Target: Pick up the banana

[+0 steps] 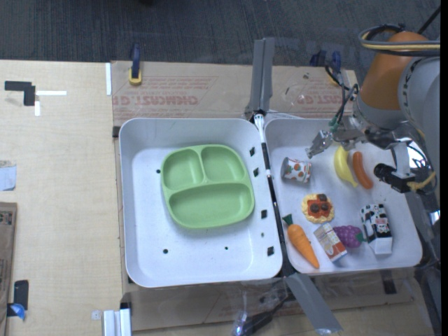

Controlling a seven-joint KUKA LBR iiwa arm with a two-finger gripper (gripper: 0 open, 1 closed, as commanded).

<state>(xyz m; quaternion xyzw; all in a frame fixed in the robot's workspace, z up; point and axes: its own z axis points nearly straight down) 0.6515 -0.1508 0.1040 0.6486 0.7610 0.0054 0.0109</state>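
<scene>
The yellow banana (pixel 341 165) lies in the right bin (pixel 280 133), toward its far right, curved and pointing away from the camera. An orange-red sausage (pixel 362 170) lies right beside it. My gripper (pixel 331 143) hangs just over the banana's far end. Its grey fingers (pixel 317 146) are spread open with nothing between them. The grey arm with its orange band (pixel 389 75) reaches in from the upper right.
The right bin also holds a small white and red can (pixel 296 170), a yellow pizza slice (pixel 318 207), a carrot (pixel 302 246), a small carton (pixel 329 242), purple grapes (pixel 348 235) and a black and white milk carton (pixel 376 222). A green divided plate (pixel 208 185) sits in the left bin (pixel 140 257).
</scene>
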